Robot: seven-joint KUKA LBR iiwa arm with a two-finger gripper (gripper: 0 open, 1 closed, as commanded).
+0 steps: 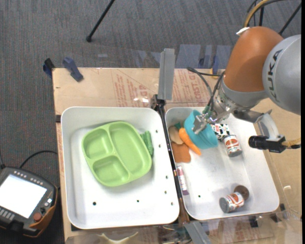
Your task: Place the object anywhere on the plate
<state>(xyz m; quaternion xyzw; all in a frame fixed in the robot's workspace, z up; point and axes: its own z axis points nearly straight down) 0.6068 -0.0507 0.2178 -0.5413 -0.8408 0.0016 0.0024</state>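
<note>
A light green divided plate [117,154] lies in the left bin [73,192], with nothing on it. In the right bin [213,179] my gripper [203,122] hangs at the far left corner, right over a blue cup-like object [210,138] and touching or nearly touching it. An orange carrot [190,141] lies against the blue object's left side, with a brown flat piece [181,154] and a beige rounded piece [173,133] beside it. The arm's orange band [251,65] rises to the upper right.
A small red-and-white can [233,145] lies just right of the blue object, next to a black-and-white item [221,130]. Another can [233,199] lies near the right bin's front. A marker [180,179] rests along the divider. A dark green strip [149,143] sits at the plate's right edge.
</note>
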